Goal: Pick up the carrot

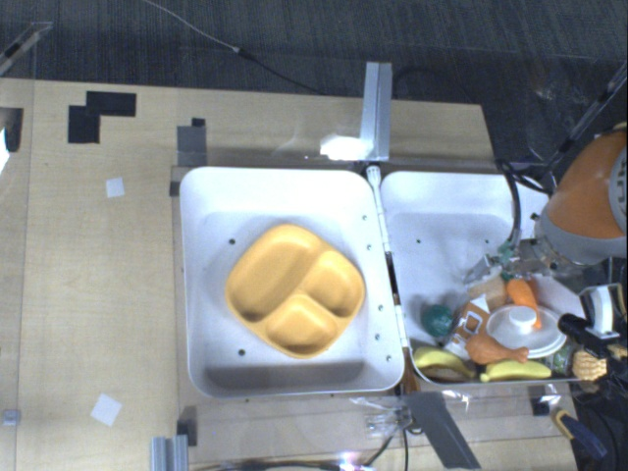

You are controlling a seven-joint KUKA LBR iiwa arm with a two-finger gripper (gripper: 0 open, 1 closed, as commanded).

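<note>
The carrot [521, 291] is a short orange piece lying in the right bin [442, 214], among a pile of toy food near the bin's right front corner. A white cup [524, 324] touches it on the near side. The arm reaches in from the right, its orange band [592, 199] above the bin's right wall. My gripper [503, 261] hangs low just behind and left of the carrot, close to it. Nothing can be seen held in it.
The left bin [211, 214] holds a yellow divided plate [294, 288]. In the right bin's front lie two bananas [442, 362], a drumstick [488, 346], a small box [473, 316] and a green piece [438, 316]. The bin's back half is bare white floor.
</note>
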